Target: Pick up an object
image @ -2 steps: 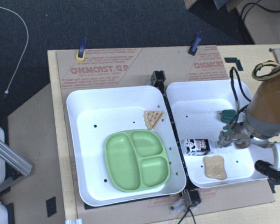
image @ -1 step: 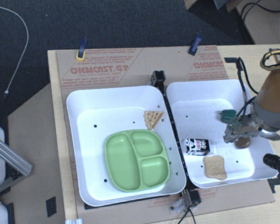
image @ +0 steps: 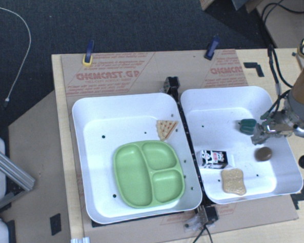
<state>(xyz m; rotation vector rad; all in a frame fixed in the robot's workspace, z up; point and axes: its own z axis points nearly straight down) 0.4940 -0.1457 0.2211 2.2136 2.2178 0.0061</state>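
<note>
Over the right bin [image: 212, 97], at its 3 o'clock side, the gripper [image: 260, 132] hangs with fingers I cannot tell apart. A teal object [image: 247, 125] lies touching it at 9 o'clock; a brown disc [image: 263, 154] sits just below. Left bin [image: 90, 117] holds a green divided plate [image: 148, 173].

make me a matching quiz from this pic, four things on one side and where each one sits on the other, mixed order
Things:
1. green divided plate
2. waffle-patterned cracker
3. black and white carton
4. brown round piece

Places:
A. right bin, against its left wall
B. left bin, just above the plate's upper right edge
C. right bin, just below the pincer
D. left bin, lower middle

Pairs: 1-D, 2-B, 3-A, 4-C
</note>
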